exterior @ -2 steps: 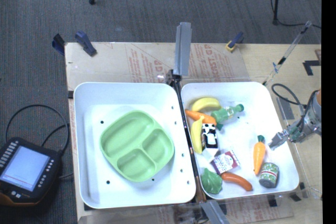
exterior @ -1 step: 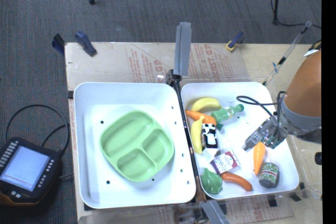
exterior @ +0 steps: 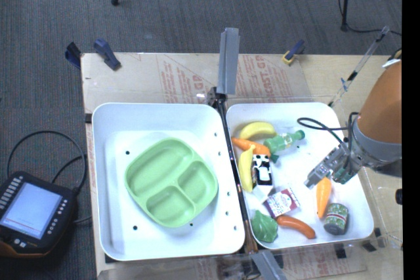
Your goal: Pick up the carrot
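An orange carrot lies upright in the view at the right side of the right bin, its thick end toward the gripper. My gripper hangs right at that thick end, touching or just above it; which one I cannot tell. A second orange, carrot-like piece lies at the bin's left side under a yellow banana. A reddish-orange piece rests near the front wall.
Crowding the right bin are a green bottle, a second banana, a black-and-white box, a red packet, a green leafy toy and a small can just below the carrot. The left bin holds a green divided plate.
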You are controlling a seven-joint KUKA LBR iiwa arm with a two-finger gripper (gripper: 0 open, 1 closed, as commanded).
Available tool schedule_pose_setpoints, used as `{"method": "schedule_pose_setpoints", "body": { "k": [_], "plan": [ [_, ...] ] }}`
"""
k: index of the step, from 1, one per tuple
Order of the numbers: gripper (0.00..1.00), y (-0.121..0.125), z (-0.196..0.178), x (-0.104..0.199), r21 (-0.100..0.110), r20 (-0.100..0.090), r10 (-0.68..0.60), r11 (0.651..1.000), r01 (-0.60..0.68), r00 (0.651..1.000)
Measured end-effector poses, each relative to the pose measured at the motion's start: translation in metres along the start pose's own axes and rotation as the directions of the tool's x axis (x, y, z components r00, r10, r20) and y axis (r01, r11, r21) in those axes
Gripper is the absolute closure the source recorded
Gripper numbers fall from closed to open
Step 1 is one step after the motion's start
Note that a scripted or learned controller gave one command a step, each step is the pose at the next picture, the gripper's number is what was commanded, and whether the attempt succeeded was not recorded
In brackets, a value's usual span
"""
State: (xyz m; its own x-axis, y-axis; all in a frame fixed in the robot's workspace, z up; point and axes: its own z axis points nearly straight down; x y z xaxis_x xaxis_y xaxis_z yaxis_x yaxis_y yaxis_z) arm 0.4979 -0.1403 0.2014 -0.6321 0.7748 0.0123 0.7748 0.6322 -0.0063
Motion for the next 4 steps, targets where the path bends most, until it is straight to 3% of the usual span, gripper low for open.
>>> {"method": "schedule_pose_setpoints", "body": {
  "k": [1, 2, 3, 4],
  "plan": [
    [1.00, 0.040, -0.011, 0.042, -0.001, 0.007, -0.217, 0.976, 0.217, 0.976],
    [1.00, 0.039, -0.022, 0.078, -0.001, 0.007, -0.172, 0.985, 0.172, 0.985],
    [1.00, 0.006, 0.032, 0.041, -0.002, 0.005, 0.124, 0.992, -0.124, 0.992],
    [0.00, 0.006, 0.032, 0.041, -0.002, 0.005, 0.125, 0.992, -0.125, 0.992]
  ]
}}
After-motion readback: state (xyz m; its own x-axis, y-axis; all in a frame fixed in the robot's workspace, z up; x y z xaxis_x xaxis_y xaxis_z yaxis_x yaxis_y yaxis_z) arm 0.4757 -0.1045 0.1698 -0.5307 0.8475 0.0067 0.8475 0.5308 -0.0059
